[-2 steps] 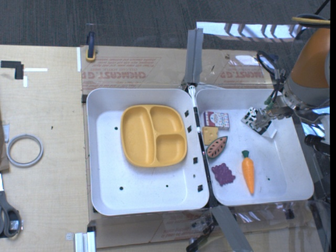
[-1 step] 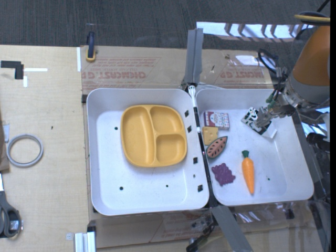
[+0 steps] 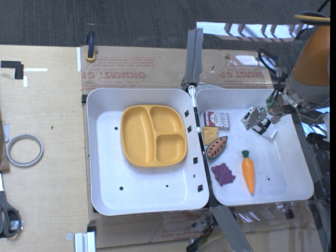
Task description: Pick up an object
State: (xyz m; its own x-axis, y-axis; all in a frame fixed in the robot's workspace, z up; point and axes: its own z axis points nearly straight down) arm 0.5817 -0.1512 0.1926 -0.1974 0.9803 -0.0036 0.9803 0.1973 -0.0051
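Hovering at upper right of the frame, gripper point(image 3: 257, 121) state impossible to tell; carrot point(image 3: 248, 171) lying ungrasped, pick not yet done

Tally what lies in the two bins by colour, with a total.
Yellow: 2, divided plate and cheese wedge
Orange: 1, carrot
Purple: 1, grapes
Red and white: 1, small box
Brown: 1, spotted slice
Total: 6

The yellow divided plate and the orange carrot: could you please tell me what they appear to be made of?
The yellow divided plate looks like moulded plastic, matte, with smooth rounded compartment ridges and even colour. The orange carrot seems a plastic toy, slightly glossy and uniformly coloured, though rubber cannot be excluded.
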